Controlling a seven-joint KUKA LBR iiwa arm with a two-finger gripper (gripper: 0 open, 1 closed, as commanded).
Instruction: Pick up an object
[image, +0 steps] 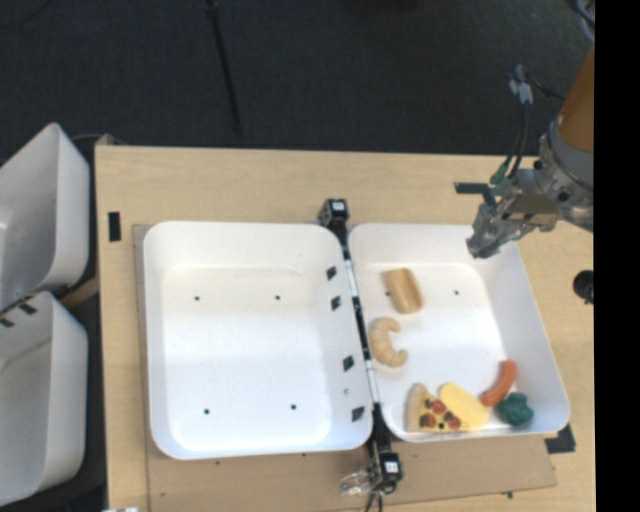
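Right bin (530, 300); bread roll (404, 290) lengthwise, near-far

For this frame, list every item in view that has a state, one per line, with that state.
hand: above the right bin's far right corner, holding nothing visible
bread roll: lying loose in the right bin
croissant: lying loose, near the divider
pizza slice: lying flat, touching the cheese wedge
carrot: lying beside the green toy
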